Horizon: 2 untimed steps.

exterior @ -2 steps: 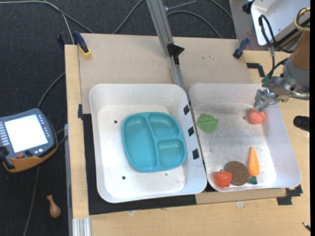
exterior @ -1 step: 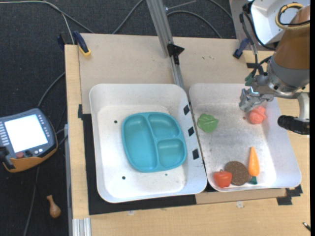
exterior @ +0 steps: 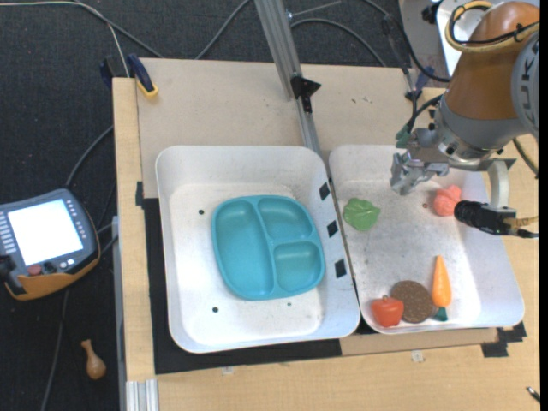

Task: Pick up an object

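Risk sits in how loosely the targets are scattered around the gripper [exterior: 411, 178], which hangs over the upper part of the right bin [exterior: 505, 289] with nothing seen between its fingers. Whether those fingers are spread or pinched I honestly cannot tell; from this slant they blur into one grey lump.

Far off to its left, in the other bin [exterior: 184, 315], lies a blue tray [exterior: 265, 247], too wide and flat to pinch, so a drift that way would be wasted. Just down and left of the gripper is a green piece [exterior: 361, 214], close to the bin wall; a descent there could knock a finger on the rim or shove the piece against it. Just to its right lies a pink piece [exterior: 446, 201], rounded and likely to squirt out of a skewed pinch.

Well below it cluster a red piece [exterior: 387, 312], a brown disc [exterior: 414, 300] and a carrot [exterior: 440, 282], touching or nearly so; a grab there may catch two, or wedge a finger between them and lift none.
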Motion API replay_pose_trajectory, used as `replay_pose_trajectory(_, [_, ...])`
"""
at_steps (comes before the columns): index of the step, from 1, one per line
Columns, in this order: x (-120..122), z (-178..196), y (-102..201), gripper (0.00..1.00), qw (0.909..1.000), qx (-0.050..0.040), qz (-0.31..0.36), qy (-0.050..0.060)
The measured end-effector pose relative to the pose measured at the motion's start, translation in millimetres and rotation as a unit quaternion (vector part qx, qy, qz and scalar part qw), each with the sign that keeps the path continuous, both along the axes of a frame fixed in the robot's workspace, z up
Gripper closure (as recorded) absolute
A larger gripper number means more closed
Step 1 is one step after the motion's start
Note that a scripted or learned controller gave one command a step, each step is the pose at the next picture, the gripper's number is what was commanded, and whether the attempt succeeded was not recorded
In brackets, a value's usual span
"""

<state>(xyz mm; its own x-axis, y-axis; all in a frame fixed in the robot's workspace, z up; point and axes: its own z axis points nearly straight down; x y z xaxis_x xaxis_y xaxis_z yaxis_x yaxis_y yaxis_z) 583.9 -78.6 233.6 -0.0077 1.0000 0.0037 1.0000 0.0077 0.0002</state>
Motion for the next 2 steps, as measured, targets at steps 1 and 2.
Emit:
replay_pose_trajectory(1, [-6.5, 9.1, 51.1, 1.0, 1.0, 0.0, 0.0, 0.0])
replay_pose_trajectory(2, [-14.1, 15.7, 101.3, 1.0, 1.0, 0.0, 0.0, 0.0])
